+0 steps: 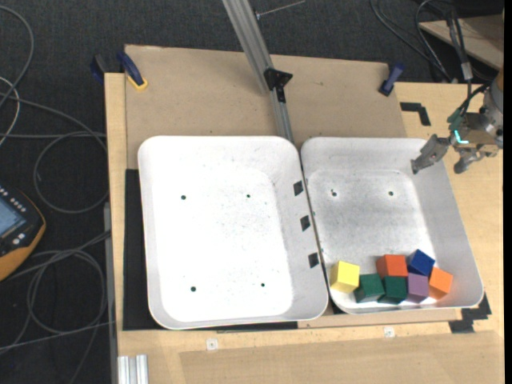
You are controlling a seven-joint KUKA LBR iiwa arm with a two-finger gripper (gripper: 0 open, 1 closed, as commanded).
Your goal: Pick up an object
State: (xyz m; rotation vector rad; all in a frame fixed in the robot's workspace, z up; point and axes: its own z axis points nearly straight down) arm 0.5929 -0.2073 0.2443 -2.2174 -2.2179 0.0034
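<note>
Several small blocks lie bunched in the near corner of the right bin [376,206]: a yellow block [346,275], two green blocks [370,287], a red-orange block [392,264], a blue block [421,261], a purple block [418,286] and an orange block [441,281]. My gripper [445,158] hangs at the far right over the right bin's back right corner, well away from the blocks. Its two fingers [424,156] are spread apart with nothing between them.
The left bin [216,230] lies beside the right one, with black clips [305,222] along the shared edge. A slanted metal rail [256,46] runs from the top of the view down to the bins' junction. Blue clamps [133,72] sit at the board's back corners.
</note>
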